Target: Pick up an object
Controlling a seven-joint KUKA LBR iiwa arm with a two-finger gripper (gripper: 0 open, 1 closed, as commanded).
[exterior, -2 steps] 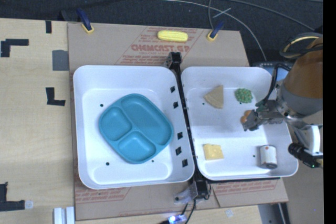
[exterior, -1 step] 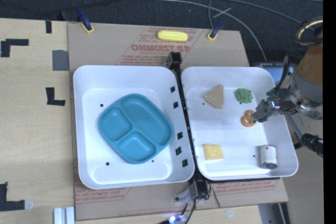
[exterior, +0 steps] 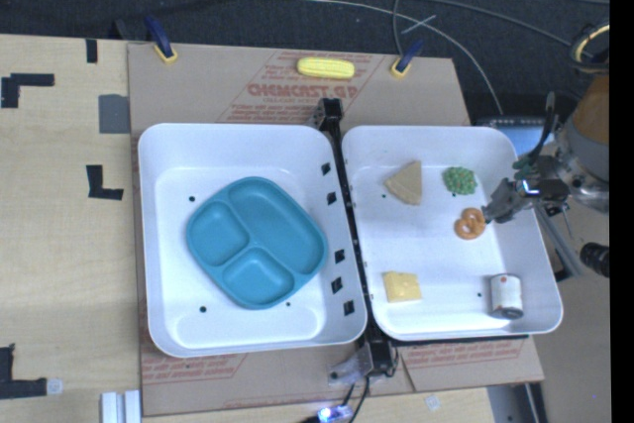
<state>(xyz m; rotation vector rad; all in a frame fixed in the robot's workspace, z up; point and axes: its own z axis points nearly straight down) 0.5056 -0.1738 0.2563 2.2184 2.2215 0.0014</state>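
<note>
The right bin [exterior: 525, 243] holds several small objects. An orange ring-shaped piece [exterior: 469, 225] lies near the bin's right wall. My gripper [exterior: 496, 206] comes in from the right and sits low, right against the ring's upper right side. A green broccoli-like piece [exterior: 459, 180] lies just above the ring, with a tan wedge [exterior: 405, 183] to its left. A yellow square block [exterior: 401, 286] rests near the front of the bin. A small white can with a red band [exterior: 505, 294] sits in the front right corner.
The left bin [exterior: 158, 213] holds a blue compartment tray [exterior: 256, 240]. A black clip strip [exterior: 340, 213] joins the two bins. A yellow banana-like object [exterior: 325, 68] lies on the cardboard behind the bins. Cables cross the dark surface at the back.
</note>
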